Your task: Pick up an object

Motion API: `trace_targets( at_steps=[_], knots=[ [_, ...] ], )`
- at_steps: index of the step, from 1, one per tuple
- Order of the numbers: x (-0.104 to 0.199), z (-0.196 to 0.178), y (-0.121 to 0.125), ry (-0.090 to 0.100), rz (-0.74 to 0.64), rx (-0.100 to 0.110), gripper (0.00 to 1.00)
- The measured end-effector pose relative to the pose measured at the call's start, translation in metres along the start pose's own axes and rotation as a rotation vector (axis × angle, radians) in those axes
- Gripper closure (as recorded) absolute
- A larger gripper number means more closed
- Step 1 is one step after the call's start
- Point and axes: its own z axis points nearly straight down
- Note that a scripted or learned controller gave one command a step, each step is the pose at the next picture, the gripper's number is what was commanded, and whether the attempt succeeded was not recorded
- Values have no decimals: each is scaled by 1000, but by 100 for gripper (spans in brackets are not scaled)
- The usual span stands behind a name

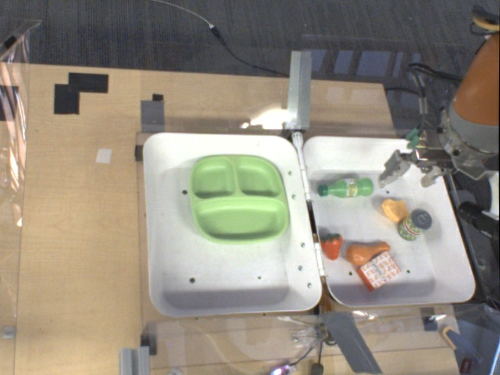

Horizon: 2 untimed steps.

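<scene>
My gripper (412, 169) hangs over the back right of the right bin (445, 287), its two fingers spread open with nothing between them. A green bottle (347, 187) lies on its side just left of the gripper. Below the gripper sit a small orange-yellow piece (395, 208) and a green can with a dark lid (414, 224). Nearer the front are a red pepper-like toy (333, 246), an orange-brown toy (366, 251) and a red-and-white patterned box (380, 271).
The left bin (168, 272) holds a green divided plate (237, 197). A metal post (300, 84) rises behind the divider between the bins. The arm's orange band (478, 92) is at the right edge.
</scene>
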Motion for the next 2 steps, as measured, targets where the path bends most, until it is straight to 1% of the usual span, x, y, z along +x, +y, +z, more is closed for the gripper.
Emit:
trace_targets(
  at_steps=[1,2],
  knots=[
    [-54,101,16,-1,-26,-2,0],
    [-50,167,42,-4,-35,-13,0]
  ],
)
